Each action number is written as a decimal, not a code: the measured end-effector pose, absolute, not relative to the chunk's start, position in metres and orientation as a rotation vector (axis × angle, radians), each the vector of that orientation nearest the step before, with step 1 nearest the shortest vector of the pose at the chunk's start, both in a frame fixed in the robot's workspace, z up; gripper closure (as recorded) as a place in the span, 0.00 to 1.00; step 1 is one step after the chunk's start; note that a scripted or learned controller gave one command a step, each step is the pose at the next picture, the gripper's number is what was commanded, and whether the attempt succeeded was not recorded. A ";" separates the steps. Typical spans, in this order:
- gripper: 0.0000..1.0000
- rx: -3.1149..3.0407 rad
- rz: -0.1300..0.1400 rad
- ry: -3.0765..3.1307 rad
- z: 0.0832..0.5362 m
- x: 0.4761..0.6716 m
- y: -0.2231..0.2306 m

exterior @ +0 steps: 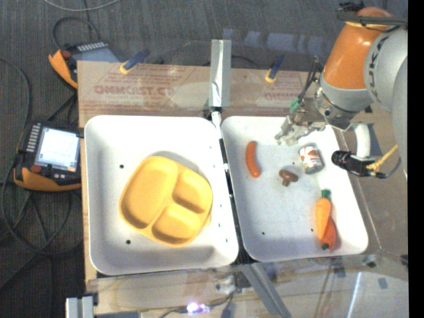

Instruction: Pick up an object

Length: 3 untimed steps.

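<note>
The right bin (265, 240) holds a red sausage (252, 159), a small brown mushroom (287, 175), a little can with a red and white label (310, 159) and an orange carrot (322, 221) near the right wall. My gripper (290, 134) hangs over the bin's back part, just up and left of the can and above the mushroom. Nothing shows between its fingers. The arm's orange band (351, 52) sits at the upper right.
The left bin (106, 244) holds a yellow three-compartment plate (165, 199). A divider rail (225, 177) separates the two bins. A handheld controller (50, 156) and cables lie on the floor at left.
</note>
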<state>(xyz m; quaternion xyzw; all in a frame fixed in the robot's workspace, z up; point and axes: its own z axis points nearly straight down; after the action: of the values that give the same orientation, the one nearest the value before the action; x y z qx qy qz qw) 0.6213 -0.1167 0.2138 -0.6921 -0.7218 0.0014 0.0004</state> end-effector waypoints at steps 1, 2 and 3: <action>0.00 -2.175 0.006 -2.267 0.214 0.621 -0.117; 0.00 -2.072 -0.005 -2.372 0.091 0.623 -0.095; 1.00 -2.072 -0.003 -2.373 0.100 0.624 -0.096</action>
<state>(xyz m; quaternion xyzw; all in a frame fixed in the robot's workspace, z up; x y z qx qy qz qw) 0.6235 -0.0958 0.0998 -0.6577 -0.7533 -0.0009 -0.0045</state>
